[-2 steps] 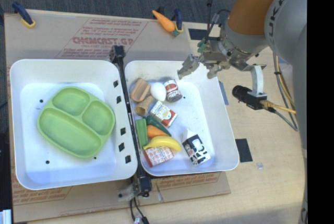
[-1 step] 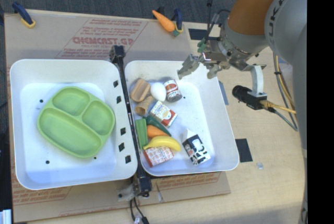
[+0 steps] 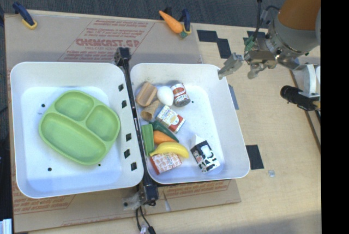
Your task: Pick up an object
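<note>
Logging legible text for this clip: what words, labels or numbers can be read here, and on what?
"CHEMCAST GP", red print on the cardboard sheet behind the bins; smaller lines around it are blurred.
Labels on the can, the small packets and the black-and-white carton: too small to read.

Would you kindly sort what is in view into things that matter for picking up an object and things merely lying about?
Part of the job:
- pincer, open, above the right bin's far corner
- right bin
- banana
- egg
- can
- black-and-white carton

Lying about:
- green divided plate in the left bin
- toy carrot on the cardboard
</note>
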Available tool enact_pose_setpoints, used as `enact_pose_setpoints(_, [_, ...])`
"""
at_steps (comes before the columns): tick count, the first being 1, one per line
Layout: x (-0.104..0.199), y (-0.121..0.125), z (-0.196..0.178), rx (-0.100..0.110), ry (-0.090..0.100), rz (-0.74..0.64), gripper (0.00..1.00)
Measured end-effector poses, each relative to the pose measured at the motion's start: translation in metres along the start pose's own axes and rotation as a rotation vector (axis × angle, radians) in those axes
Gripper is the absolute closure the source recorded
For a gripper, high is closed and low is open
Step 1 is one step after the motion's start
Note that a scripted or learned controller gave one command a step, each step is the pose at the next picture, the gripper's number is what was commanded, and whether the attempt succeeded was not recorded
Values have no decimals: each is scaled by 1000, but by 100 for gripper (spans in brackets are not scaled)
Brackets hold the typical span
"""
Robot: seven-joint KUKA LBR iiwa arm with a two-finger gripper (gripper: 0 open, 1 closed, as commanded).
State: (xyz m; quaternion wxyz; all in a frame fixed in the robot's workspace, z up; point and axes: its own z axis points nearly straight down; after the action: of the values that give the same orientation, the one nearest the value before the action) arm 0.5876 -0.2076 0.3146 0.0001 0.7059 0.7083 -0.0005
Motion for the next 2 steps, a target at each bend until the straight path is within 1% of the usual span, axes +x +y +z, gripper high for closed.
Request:
enact_pose_setpoints(1, [-1,17,161,6,1,-3,0])
enact_pose_setpoints(2, [7,-67,223,4,2,-4,0])
